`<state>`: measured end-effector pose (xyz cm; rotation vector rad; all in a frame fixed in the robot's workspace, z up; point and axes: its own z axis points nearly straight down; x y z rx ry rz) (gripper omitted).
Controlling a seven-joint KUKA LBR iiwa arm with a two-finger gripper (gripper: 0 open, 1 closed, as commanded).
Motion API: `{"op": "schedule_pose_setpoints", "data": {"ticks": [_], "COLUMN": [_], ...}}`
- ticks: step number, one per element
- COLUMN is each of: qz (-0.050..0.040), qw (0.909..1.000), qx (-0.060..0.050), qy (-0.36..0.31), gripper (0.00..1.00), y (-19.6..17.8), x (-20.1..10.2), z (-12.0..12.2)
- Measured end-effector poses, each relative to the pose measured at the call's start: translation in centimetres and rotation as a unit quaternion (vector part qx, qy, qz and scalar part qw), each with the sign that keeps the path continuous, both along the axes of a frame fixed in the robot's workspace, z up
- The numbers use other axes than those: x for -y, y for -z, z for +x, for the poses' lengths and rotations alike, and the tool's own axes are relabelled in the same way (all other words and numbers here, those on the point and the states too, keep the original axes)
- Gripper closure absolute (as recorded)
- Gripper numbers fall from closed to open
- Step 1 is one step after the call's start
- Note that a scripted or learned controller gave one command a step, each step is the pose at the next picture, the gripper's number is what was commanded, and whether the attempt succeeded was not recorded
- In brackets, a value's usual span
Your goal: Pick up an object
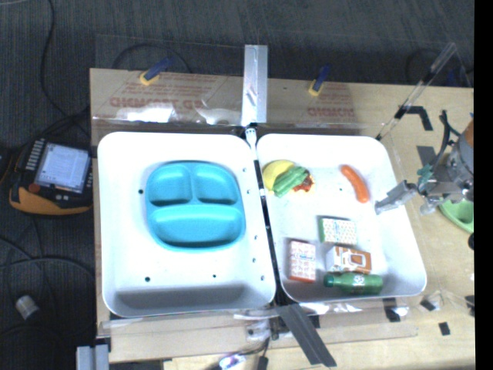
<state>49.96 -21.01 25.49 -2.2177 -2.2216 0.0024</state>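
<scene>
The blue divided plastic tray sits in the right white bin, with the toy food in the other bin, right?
Not quite. The camera view shows the blue divided plastic tray in the left white bin; the toy food, like the orange sausage, lies in the right white bin.

Glossy blue plastic tray [194, 214], smooth white plastic bins [123, 284], shiny green bottle [354, 282], printed paper cartons [302, 260]

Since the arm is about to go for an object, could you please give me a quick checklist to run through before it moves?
1. Objects lie in the right bin: ok.
2. Orange sausage lies apart from the other items, easy to grasp: ok.
3. Green bottle touches the small carton, crowded: not ok.
4. End effector is at the right bin's right rim, not above any object: not ok.
5. End effector finger state: cannot tell.
6. Blue tray sits in the left bin, out of the way: ok.
</scene>
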Motion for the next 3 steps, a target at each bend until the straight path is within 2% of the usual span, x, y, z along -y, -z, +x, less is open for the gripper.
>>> {"op": "schedule_pose_setpoints", "data": {"ticks": [1,2,3], "qz": [-0.0010,-0.0025,-0.0023], "qw": [0.9902,0.9829,0.9762], "qx": [0.000,-0.001,0.000], "qy": [0.140,0.184,0.217], "gripper": [0.00,0.00,0.00], "y": [-1.8,5.3,-0.4], "x": [1.3,-1.6,0.2], "z": [0.8,8.8,5.8]}}
